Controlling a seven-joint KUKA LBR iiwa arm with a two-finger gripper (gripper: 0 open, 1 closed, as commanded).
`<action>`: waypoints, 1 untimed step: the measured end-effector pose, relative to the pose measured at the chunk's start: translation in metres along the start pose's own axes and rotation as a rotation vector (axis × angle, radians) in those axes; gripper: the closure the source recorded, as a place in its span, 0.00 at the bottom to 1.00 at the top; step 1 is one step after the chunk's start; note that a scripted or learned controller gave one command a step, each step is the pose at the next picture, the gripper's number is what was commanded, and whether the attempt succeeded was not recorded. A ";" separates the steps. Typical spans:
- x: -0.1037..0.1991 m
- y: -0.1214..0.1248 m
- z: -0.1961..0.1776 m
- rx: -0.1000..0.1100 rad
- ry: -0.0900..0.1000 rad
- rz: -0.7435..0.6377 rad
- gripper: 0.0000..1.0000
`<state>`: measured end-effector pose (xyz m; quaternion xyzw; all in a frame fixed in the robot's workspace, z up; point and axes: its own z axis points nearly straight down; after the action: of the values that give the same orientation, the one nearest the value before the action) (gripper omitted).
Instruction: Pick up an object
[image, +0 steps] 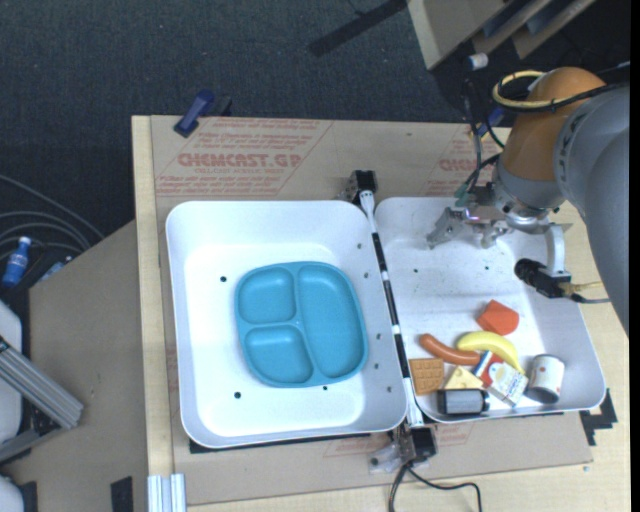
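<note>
The gripper (468, 226) stands over the far end of the right bin (440, 275) with its two fingers spread wide apart, nothing between them and nothing touching them. The loose objects lie well apart from it, clustered at the near end of that bin: a banana (489, 346) with its long axis running left-right and slightly bowed, a sausage (447, 349) just beside it on the same left-right line, an orange piece (498, 318) beyond them, and a small can (545, 375) at the right. The left bin (200, 300) holds a blue divided plate (300, 322), lying flat.
</note>
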<state>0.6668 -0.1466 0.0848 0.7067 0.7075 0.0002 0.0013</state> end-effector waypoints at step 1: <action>0.009 0.000 0.000 0.003 0.001 0.001 0.00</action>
<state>0.6667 -0.1377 0.0851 0.7069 0.7073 -0.0002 -0.0002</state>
